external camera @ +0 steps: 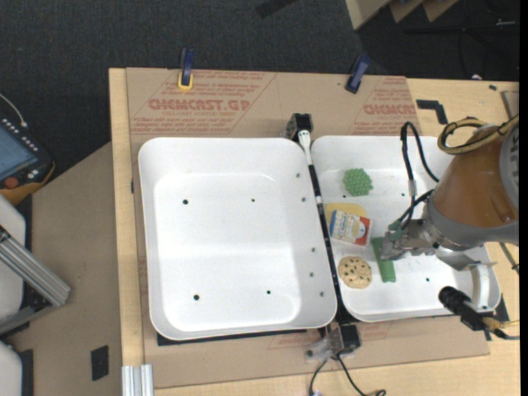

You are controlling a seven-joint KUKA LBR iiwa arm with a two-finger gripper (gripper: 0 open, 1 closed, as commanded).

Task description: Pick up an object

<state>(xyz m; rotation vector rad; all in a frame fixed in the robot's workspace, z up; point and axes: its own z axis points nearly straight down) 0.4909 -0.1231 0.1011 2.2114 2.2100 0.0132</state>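
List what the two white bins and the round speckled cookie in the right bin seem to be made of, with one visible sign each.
Bins: probably moulded plastic; glossy white, rounded corners, soft sheen.
Cookie: likely a plastic or foam toy; tan, matte, dark specks, very even round edge. The view leaves it open.

The arm (483, 192) shows a broad orange band above a grey wrist section. Black cables (410, 159) loop beside the orange band, with a tan cable coiled above it. Below the band sits a white and black fitting (470, 299).
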